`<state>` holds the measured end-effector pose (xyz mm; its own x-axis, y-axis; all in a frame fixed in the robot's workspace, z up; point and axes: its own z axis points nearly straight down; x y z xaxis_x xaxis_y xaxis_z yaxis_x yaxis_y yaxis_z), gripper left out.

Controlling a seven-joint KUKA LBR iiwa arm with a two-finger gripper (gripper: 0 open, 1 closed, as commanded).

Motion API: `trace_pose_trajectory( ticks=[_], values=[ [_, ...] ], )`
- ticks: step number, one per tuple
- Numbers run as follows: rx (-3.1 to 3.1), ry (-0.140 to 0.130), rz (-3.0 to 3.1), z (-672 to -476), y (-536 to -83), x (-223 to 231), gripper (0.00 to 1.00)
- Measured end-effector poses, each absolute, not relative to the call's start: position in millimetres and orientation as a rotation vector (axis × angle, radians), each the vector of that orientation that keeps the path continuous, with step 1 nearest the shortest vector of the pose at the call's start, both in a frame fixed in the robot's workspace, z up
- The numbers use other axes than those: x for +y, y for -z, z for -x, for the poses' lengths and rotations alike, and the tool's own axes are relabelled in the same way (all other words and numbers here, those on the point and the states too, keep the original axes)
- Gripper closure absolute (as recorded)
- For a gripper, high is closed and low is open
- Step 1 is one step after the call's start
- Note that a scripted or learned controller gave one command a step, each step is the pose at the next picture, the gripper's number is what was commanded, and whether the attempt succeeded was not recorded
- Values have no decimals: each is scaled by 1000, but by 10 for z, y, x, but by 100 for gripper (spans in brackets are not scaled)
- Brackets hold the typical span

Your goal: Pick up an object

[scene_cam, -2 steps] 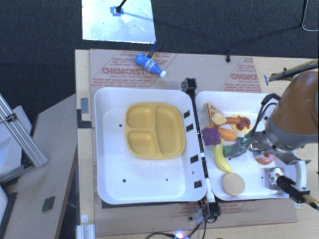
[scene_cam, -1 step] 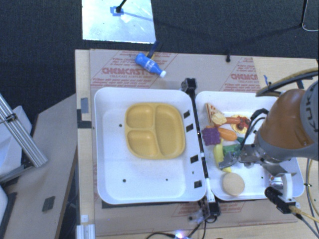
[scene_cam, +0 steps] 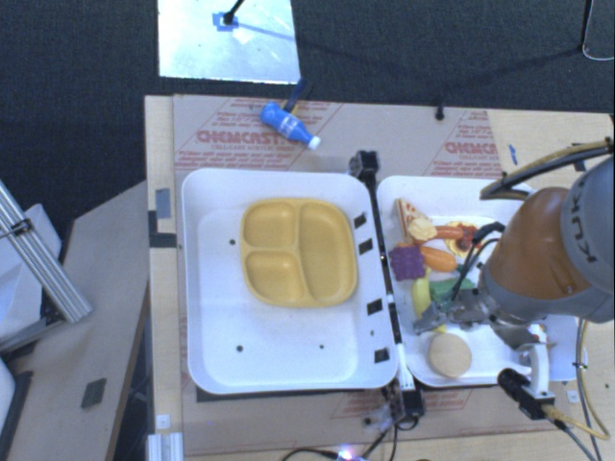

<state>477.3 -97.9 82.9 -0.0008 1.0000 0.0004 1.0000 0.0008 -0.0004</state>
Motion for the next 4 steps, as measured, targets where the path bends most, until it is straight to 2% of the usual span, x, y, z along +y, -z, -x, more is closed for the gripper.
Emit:
trace_pose_trajectory(
  ticks=[1, 2, 3, 4],
  values=[
    [-2224, 4, 2224, -4787, -954, -988, 100],
    [-2231, 7, 2221, -4808, -1592, -1011, 100],
    [-2231, 7, 2221, -4744, -2180, -980, 100],
    [-2228, 3, 2218, -4755, -2245, -979, 100]
  ],
)
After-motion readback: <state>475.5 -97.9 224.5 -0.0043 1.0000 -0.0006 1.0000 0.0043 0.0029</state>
